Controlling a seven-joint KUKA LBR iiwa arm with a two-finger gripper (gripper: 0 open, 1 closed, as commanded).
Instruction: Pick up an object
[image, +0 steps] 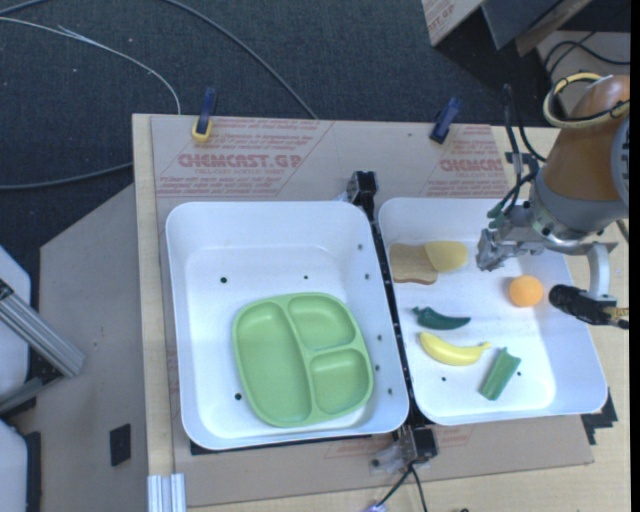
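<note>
Gripper (492, 255) over right bin (570, 395), open or closed unclear; round orange ball (525, 291), curved banana (453, 349) nearby.

Setting: robotics laboratory. Evidence: industrial arm (585, 160) at the frame's right edge; two white bins (190, 330) on a board (300, 150) printed "CHEMCAST GP", held by blue clamps (204, 112) along its top edge; loose cables (90, 60) across dark carpet (330, 50), upper left; aluminium rail (40, 335) at far left.
</note>
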